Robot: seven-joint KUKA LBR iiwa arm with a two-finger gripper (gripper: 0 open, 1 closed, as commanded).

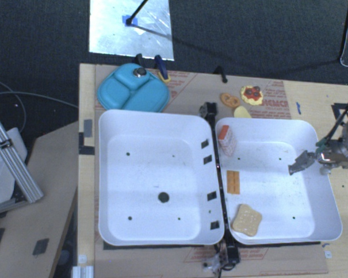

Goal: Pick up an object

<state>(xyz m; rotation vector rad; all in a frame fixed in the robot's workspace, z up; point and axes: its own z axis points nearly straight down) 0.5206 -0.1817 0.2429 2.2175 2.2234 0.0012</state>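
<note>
Tan toast-shaped slice (246, 219) at the right bin's (312, 133) front left corner, orange strip (233, 182) behind it, gripper (296, 164) over bin's right side, grip state unclear.

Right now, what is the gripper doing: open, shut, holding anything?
Gripper: over the right bin, near its right side. Whether it is open or shut cannot be told from this view; nothing visible in it.

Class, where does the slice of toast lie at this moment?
The slice of toast lies in the right bin, at its near-left corner, just below the orange strip.
</note>
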